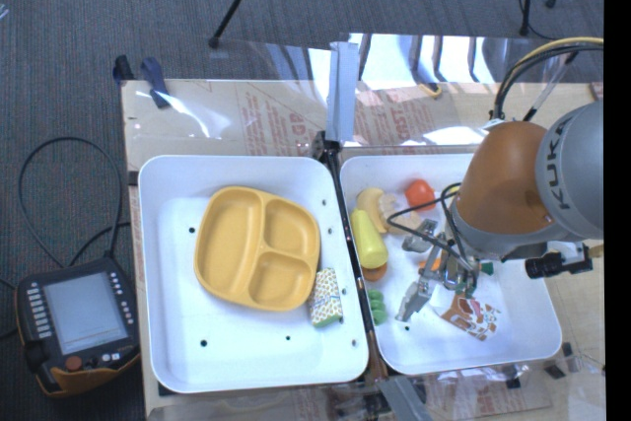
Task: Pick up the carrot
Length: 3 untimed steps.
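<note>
The carrot (434, 261) shows as a small orange sliver in the right bin (532, 345), just under the arm's orange wrist. My gripper (419, 267) hangs low over the bin's middle. One grey finger (424, 234) stands above the carrot and the other (412, 299) below it. The fingers are spread wide and the carrot lies in the gap near their base; neither fingertip presses on it. The wrist hides most of the carrot.
The right bin also holds a yellow corn-like piece (369, 240), a red tomato (420, 192), a beige item (373, 202), green bits (377, 303) and a printed packet (473, 316). The left bin (168, 330) bears a yellow divided plate (258, 247) and a patterned block (325, 297).
</note>
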Each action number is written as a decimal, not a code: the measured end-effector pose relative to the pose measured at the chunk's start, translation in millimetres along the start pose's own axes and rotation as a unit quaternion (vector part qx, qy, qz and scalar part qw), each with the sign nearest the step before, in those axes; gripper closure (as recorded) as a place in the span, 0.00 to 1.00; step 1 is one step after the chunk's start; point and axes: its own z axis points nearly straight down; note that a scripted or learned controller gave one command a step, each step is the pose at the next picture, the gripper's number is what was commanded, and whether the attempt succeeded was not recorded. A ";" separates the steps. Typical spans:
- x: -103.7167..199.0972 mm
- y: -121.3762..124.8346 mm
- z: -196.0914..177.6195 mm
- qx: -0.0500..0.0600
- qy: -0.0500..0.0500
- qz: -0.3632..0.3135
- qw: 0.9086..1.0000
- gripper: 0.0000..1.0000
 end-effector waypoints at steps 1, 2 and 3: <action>-5.7 19.4 -1.0 0.001 -0.002 0.029 1.000 0.00; -37.2 -20.6 -1.3 0.000 -0.002 -0.097 0.995 0.00; -37.6 -18.9 -11.0 0.000 -0.002 -0.099 0.995 1.00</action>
